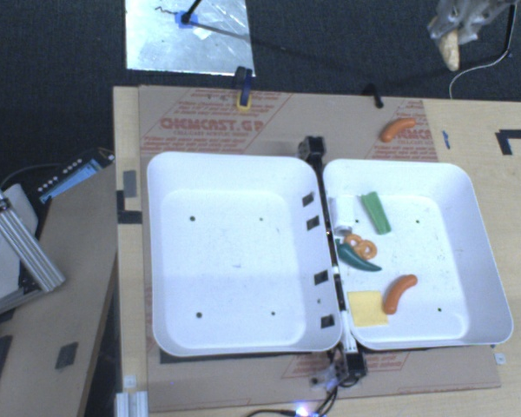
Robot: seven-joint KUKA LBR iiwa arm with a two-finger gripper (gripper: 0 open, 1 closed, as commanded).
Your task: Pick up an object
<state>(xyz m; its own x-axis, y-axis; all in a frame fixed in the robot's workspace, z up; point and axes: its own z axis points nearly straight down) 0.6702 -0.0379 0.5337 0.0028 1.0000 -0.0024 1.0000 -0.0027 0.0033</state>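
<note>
My gripper is raised high at the top right, beyond the bench's far edge and well away from both bins. A small pale beige object hangs from its fingertips, gripped between them. In the right bin lie a green block, an orange ring-shaped piece, a dark green pepper, an orange sausage and a yellow square slice. A small white item lies by that bin's left wall.
The left bin sits beside the right one, joined along a black-clipped divider. A second orange sausage lies on the cardboard behind the right bin. A shiny metal sheet and a yellow clamp are at the back left.
</note>
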